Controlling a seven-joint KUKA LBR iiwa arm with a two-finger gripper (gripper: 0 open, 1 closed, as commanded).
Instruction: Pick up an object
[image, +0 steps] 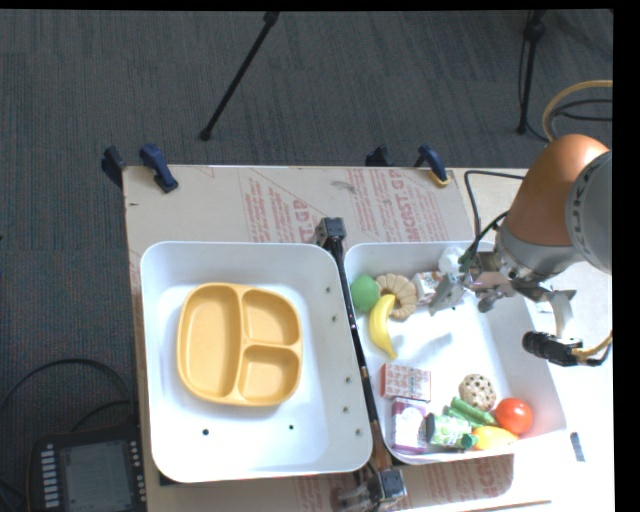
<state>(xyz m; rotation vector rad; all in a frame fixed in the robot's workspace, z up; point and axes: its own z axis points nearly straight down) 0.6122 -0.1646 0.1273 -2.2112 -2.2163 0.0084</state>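
Object not yet picked; approach stage judged.
Right bin (497, 352) was seen holding banana (382, 325) and tomato (513, 415); gripper (468, 283) was poised at its upper edge, claw state undeterminable. Descent onto one item is required next.

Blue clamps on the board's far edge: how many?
2. One blue clamp sits at the far left corner of the board, the other toward the far right. Darker clips nearby may also be clamps.
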